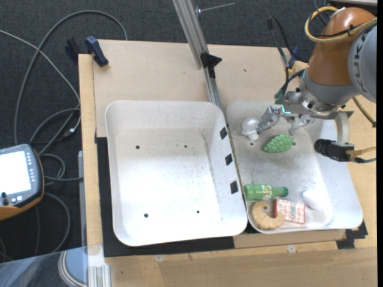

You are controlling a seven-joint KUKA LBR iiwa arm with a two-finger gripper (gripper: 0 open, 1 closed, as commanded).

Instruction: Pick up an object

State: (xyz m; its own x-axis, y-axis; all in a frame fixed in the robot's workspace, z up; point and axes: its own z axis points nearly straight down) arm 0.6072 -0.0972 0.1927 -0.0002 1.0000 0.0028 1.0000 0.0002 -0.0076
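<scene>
The pincer [281, 119] hung over the far part of the right bin [341, 211]; whether it was open I could not tell. A green knobbly object [279, 143] lay in the bin just near of it.

Table [149, 76] seen from above.
Two white bins are carried side by side: left bin [119, 115], right bin [350, 205].
</scene>
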